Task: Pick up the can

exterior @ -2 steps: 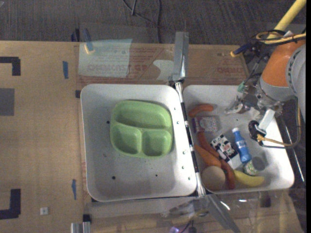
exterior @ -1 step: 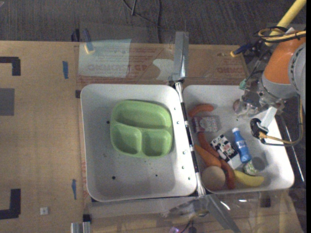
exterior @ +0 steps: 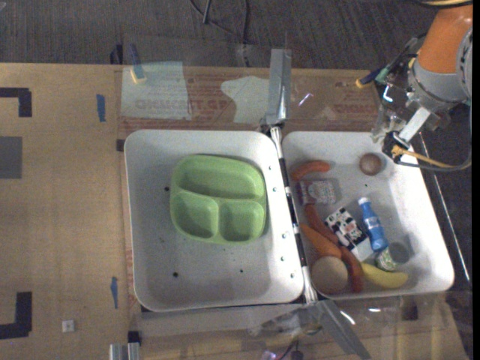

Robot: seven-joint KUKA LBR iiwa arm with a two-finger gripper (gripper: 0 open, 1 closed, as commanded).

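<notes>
Left bin [exterior: 142, 201] holds a green divided plate [exterior: 219, 199], right bin [exterior: 431, 223] holds the clutter with the can [exterior: 395, 253] at its lower right beside a banana [exterior: 386, 277] and blue bottle [exterior: 373, 223], gripper [exterior: 397, 137] hovers over the bin's upper-right corner, finger state can't tell.

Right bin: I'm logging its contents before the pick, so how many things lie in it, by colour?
Orange or red long pieces: 3
Brown or tan round pieces: 2
Blue bottle: 1
Yellow banana: 1
Black-and-white patterned box: 1
Pale wrapped packet: 1
Grey-green can: 1
Total: 10
</notes>
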